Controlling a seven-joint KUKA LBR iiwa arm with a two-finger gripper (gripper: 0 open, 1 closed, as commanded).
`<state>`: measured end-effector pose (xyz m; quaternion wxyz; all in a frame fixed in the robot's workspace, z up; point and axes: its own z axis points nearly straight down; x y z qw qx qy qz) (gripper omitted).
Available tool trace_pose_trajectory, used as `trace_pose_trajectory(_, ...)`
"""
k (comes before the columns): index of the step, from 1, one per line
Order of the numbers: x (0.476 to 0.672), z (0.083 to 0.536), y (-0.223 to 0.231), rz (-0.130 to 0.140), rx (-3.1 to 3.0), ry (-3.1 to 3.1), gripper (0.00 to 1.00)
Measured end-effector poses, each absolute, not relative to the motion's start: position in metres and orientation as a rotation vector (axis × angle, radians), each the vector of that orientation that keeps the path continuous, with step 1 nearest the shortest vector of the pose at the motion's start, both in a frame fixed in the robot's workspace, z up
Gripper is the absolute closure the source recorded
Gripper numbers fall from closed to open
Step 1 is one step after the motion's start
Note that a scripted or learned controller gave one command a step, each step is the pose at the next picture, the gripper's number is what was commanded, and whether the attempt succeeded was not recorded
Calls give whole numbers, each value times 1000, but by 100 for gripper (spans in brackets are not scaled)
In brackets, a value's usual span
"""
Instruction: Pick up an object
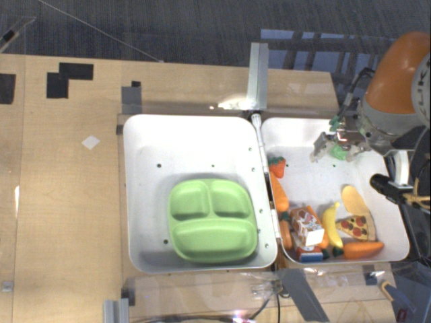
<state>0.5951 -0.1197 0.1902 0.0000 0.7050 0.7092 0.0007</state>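
Above the right bin, we are watching the gripper hanging near its far end.
We are seeing something green between its fingers but cannot tell its grip; toy food, including a banana and pizza slice, is lying nearer us, below the gripper.

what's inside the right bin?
In the right bin, a pile along the near and left sides: banana, pizza slice, carrots, a small carton. Items beneath the pile are covered. The gripper hangs over the far part, with something green at it.
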Motion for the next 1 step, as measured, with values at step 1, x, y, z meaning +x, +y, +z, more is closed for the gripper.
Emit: trace_pose_trajectory(1, 640, 157, -176, 2, 2250, 2190, 0)
